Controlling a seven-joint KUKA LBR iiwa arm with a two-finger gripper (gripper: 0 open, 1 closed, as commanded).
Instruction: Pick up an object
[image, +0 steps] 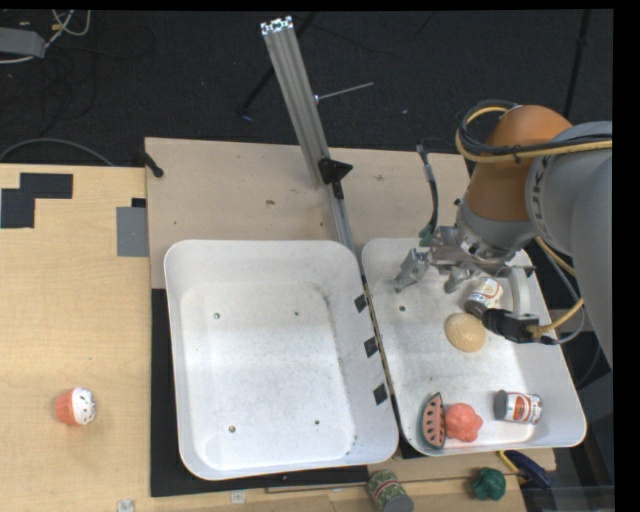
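Camera view: your arm (560, 190) reached in from the right, tool (455, 265) low over the right bin (400, 330) near its back. Tool state: I couldn't tell, the fingers were too cluttered to read. Right bin held a can (485, 293) just beside the tool, a potato (466, 332) in front of it, then a melon slice (433, 419), red lump (462, 421) and second can (518, 407) along the front. A ball (76, 407) sat on the table, far left.
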